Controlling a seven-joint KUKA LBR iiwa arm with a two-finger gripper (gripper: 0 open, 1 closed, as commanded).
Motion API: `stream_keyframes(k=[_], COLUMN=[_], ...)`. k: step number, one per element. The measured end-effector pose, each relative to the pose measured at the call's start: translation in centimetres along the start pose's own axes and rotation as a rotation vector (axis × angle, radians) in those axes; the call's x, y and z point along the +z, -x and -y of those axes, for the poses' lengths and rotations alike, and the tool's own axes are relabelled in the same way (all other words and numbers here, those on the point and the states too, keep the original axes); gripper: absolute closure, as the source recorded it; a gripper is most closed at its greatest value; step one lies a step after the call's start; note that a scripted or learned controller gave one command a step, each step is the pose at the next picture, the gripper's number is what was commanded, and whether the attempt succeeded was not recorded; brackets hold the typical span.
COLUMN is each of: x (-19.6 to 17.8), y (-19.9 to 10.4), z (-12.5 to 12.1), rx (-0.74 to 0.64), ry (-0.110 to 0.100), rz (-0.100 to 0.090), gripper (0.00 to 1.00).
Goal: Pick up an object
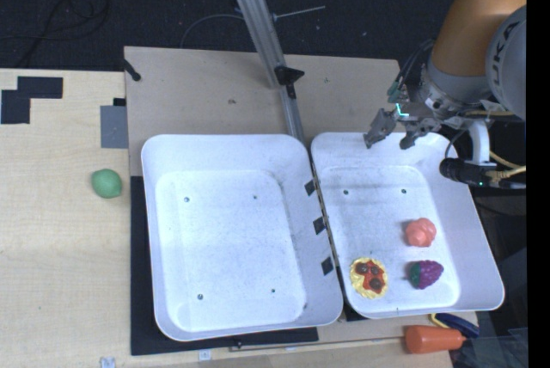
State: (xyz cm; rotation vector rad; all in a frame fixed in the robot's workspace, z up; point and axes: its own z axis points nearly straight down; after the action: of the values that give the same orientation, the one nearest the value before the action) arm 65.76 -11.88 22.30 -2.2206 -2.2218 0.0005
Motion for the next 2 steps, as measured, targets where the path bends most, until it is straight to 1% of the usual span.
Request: stream_keyframes(k=[1,2], x=[0.0,4.4], y=[0.0,0.3], z=[0.0,0.4], rx=[0.0,0.0], ry=[0.0,-0.003], rz=[0.0,0.0], gripper=[0.0,0.0])
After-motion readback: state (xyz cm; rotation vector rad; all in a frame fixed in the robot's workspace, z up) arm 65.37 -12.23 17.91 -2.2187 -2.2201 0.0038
